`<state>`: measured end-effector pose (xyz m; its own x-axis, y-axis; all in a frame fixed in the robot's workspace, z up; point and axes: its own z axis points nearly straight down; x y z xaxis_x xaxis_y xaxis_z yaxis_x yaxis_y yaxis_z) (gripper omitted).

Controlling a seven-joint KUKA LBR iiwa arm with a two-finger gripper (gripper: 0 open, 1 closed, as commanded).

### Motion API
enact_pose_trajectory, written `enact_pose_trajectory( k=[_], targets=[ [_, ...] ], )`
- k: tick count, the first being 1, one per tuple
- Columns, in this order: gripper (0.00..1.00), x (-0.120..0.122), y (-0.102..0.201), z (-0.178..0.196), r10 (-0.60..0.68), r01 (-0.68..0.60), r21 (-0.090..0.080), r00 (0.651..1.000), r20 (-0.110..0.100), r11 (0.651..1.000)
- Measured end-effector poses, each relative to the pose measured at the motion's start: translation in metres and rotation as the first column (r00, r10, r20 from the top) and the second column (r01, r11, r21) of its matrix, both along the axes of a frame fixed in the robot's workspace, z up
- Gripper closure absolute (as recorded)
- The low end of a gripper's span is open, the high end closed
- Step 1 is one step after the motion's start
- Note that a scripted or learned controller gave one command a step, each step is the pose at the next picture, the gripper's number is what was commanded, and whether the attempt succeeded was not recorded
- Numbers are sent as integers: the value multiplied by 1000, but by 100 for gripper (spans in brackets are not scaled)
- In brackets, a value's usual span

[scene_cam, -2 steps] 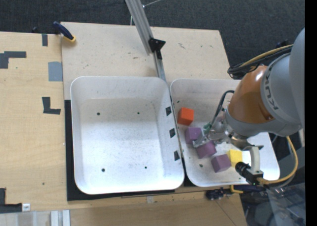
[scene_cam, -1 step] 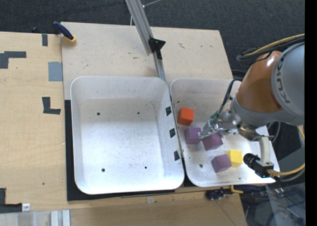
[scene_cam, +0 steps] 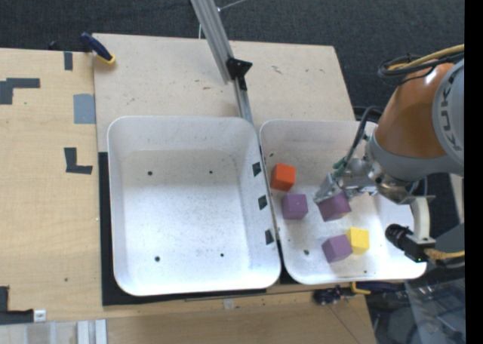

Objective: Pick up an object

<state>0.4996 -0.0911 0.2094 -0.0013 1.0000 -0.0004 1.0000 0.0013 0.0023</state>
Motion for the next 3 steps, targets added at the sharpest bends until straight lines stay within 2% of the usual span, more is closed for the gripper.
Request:
enact_pose_trajectory(
  k=[1, 2, 3],
  targets=[
    [100, 0, 0, 2, 0, 0, 1, 1000, -4, 1000],
    [100, 5, 63, 0, 7, -7, 3, 1000, -5, 1000],
    [100, 5, 112, 13, 6, -6, 3, 1000, -4, 1000]
  ],
)
